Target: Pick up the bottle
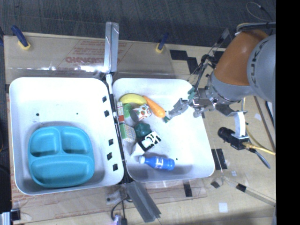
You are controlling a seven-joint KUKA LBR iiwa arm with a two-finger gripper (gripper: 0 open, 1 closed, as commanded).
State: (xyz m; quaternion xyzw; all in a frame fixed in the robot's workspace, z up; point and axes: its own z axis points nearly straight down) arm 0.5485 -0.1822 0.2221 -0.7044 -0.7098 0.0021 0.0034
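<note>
The blue bottle (158, 162) with a white cap lies on its side near the front edge of the right bin (199, 139), cap pointing left. My gripper (171, 113) hangs over the middle of that bin, reaching in from the right, its tip beside the lower end of an orange carrot (155, 107). The bottle lies well apart from the gripper, toward the front of the bin and slightly left. Nothing is visibly held.
The right bin's left part also holds a yellow banana (131, 98), a small clown-like figure (142, 111), a dark teal object (143, 128), a black-and-white item (150, 140) and a green stick (126, 132). A blue divided tray (61, 155) lies in the left bin (28, 93).
</note>
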